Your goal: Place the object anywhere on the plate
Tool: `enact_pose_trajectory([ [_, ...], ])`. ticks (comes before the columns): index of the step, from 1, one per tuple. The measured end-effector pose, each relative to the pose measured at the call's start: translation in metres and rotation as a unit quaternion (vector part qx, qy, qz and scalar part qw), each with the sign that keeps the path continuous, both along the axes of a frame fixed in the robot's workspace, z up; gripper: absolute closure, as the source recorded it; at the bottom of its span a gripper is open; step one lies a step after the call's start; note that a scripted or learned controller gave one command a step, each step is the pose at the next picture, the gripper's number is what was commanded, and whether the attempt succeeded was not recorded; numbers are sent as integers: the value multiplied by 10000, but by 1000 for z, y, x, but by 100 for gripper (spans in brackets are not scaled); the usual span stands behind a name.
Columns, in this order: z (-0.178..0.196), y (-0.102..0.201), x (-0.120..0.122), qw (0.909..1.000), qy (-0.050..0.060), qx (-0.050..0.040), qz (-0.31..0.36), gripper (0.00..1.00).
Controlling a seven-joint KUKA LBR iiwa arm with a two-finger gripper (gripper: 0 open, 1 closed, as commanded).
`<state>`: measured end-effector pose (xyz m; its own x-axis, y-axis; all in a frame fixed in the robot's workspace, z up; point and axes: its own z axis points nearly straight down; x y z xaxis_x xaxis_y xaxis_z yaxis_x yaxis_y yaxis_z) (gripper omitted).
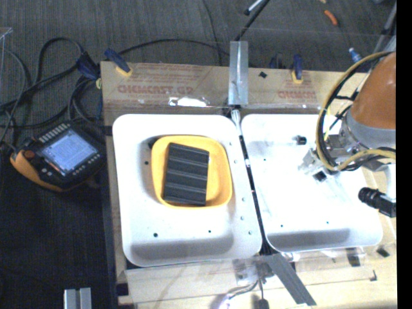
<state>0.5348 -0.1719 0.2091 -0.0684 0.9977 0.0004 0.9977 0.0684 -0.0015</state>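
A dark grey ribbed block [187, 172] lies flat on the yellow plate [221, 179], which sits in the left white bin [132, 192]. The block covers most of the plate's middle. My gripper [314, 166] hangs over the right side of the right bin [290, 217], well apart from the plate and block. Yellow and black cables loop around the wrist and hide part of the gripper's tip. I see nothing held at the tip.
A small black item [300, 140] lies near the back of the right bin. A metal post [238, 76] stands behind the seam between the bins. A teach pendant [61, 156] and cables rest on the floor to the left.
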Motion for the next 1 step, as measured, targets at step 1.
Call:
enact_pose_trajectory([
  [1,0,0,0,10000,0,-1,0,0],
])
